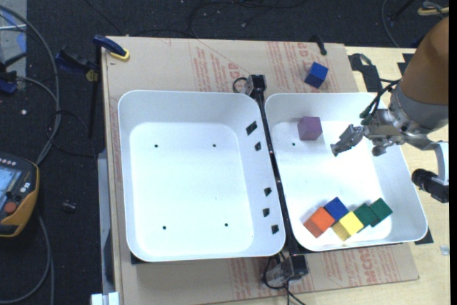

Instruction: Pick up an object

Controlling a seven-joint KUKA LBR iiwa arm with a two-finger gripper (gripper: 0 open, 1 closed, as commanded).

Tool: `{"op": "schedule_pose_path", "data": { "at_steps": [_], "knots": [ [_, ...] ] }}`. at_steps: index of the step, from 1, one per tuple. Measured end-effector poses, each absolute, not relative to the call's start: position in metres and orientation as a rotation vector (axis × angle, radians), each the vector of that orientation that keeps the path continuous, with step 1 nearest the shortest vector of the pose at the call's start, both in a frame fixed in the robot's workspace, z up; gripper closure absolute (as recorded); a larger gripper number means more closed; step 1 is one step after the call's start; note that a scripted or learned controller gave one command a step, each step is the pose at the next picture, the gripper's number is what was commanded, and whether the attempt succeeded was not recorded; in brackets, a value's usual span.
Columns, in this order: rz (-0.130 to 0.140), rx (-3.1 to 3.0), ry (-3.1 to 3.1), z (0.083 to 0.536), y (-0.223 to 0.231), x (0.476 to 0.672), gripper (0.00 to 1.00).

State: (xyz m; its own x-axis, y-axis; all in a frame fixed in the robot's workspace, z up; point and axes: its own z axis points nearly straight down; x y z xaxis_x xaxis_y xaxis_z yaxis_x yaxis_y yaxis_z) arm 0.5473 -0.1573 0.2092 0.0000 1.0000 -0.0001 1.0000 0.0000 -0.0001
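The task looked hardly begun, as no object was lifted yet. The gripper (348, 140) hung over the right bin (400, 175), in its far half, just to the right of a purple cube (309, 128) that lay on the bin floor near the far wall. Nothing was seen between the jaws, and how wide they stood I cannot tell, because they were small and dark. At the near side of the same bin four cubes lay close together: orange (319, 222), blue (335, 208), yellow (350, 224) and green (373, 212). Another blue cube (316, 74) lay outside on the cardboard beyond the bin. What remained, in my judgement, was to go down, to close on one cube, probably the purple one, and to lift it
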Motion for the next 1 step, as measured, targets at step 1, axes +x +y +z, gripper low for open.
{"op": "schedule_pose_path", "data": {
  "at_steps": [1],
  "knots": [
    [0.002, -2.220, -2.221, 0.1279, -0.1944, 0.6395, 0.00]
  ]
}}
